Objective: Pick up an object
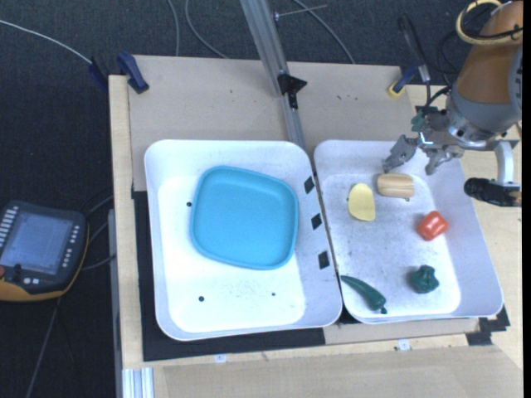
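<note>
Five items sit in the right bin (477, 247): a tan bread-roll-shaped piece (396, 186), a pale yellow wedge (361, 202), a red pepper-like piece (431, 225), a dark green lump (424, 279) and a green chili pepper (365, 293) by the near-left rim. The left bin (166, 222) carries a blue plate (246, 216).

My end effector (421, 152) hovers at the far side of the right bin, fingers spread, nothing between them. The roll lies just below and left of it, near but not touching as far as I can tell.

Best target, I'd say: the roll. It looks like toy food, so probably light, rigid and smooth plastic, likely to slip or roll if pinched off-centre. It lies lengthwise left-right, so I'd close across its short width at mid-length. The yellow wedge sits just beside its left end; stay clear of that side. The worktop (216, 89) beyond the bins is irrelevant here.
</note>
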You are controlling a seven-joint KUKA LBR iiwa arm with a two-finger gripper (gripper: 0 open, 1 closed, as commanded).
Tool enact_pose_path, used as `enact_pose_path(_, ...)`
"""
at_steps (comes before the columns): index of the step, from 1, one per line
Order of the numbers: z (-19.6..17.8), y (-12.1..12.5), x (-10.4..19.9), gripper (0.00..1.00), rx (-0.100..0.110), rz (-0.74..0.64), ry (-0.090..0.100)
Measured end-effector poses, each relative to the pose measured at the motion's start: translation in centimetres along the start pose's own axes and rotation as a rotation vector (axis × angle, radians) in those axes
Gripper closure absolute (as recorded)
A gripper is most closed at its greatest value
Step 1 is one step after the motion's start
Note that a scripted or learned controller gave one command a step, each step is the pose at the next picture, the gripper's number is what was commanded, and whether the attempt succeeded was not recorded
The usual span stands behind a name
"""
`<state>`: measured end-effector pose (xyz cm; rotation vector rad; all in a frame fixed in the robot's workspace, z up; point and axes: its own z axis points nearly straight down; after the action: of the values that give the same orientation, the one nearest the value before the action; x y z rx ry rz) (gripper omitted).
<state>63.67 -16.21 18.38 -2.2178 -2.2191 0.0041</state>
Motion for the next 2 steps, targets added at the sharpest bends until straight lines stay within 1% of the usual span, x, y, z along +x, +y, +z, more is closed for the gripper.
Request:
enact_pose_path(1, 4.7, -0.9, 0.2, 0.00, -0.002, 0.000, 0.000)
enact_pose_path(2, 3.3, -0.7, 0.2, 1.00, -0.007, 0.000, -0.001)
